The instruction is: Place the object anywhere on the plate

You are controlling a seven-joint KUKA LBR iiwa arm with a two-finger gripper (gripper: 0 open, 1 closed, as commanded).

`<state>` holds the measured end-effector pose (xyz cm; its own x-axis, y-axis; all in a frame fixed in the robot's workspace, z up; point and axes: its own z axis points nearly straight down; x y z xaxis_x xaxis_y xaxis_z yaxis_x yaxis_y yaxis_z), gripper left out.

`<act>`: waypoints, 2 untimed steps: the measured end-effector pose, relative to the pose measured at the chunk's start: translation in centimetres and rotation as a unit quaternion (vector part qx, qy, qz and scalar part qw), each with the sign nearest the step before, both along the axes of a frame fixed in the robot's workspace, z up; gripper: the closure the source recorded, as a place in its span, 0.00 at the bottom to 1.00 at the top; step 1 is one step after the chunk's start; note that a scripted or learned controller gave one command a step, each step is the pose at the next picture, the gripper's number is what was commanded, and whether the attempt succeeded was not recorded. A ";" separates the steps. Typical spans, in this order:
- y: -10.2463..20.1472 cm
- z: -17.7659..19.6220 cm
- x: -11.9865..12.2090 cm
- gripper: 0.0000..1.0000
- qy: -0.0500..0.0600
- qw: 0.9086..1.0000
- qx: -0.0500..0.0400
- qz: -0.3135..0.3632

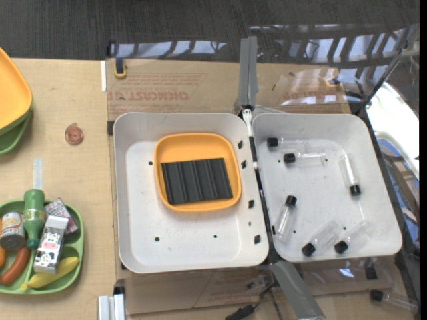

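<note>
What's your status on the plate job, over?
Dark ridged block lying flat on orange plate, left bin. Capped clear tubes scattered in right bin. Nothing blocking plate.

The bench [73,179] bears cardboard [167,92] with two white bins touching: one [377,179] on the arm's side, the other [133,245] beyond it. Farther off lie a green tray [75,272], a pink disc [74,135] and stacked dishes [13,102].

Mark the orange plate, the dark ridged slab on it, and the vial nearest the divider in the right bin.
orange plate [197,143]: camera view, bare upper rim.
dark ridged slab [197,181]: camera view, middle of its top face.
vial [286,215]: camera view, clear body below its black cap.
</note>
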<state>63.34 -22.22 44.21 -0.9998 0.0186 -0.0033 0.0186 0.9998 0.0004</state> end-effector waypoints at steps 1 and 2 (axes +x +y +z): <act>0.0 -1.1 0.9 0.00 0.000 0.965 0.000 0.263; 0.1 -7.3 2.1 0.00 -0.001 0.913 0.000 0.407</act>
